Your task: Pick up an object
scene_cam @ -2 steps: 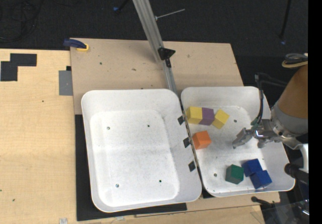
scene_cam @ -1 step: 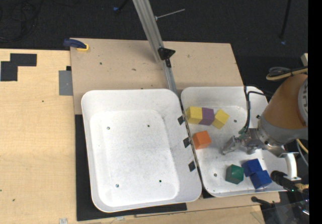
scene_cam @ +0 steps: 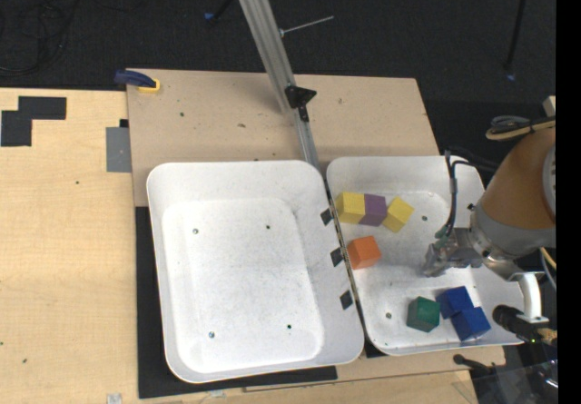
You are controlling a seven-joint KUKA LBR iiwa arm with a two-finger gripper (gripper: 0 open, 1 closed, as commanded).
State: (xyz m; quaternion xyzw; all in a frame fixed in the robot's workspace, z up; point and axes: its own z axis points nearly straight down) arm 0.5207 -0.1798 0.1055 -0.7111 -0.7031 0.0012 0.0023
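Observation:
The right bin (scene_cam: 399, 177) holds several small blocks. Two yellow blocks (scene_cam: 350, 206) (scene_cam: 398, 213) flank a purple block (scene_cam: 374, 209) near its back. An orange block (scene_cam: 364, 251) lies close to the divider. A green block (scene_cam: 422, 313) and a blue piece (scene_cam: 462, 310) sit near the front edge. My gripper (scene_cam: 440, 262) hangs low over the bin floor at the right, just behind the blue piece and right of the orange block. Nothing shows between its fingertips.
The left bin (scene_cam: 182, 184) lies beside the right one, with black clips along the shared edge. A slanted aluminium rail (scene_cam: 270, 39) rises behind the bins. The arm's orange band (scene_cam: 519, 189) overhangs the right bin's right rim.

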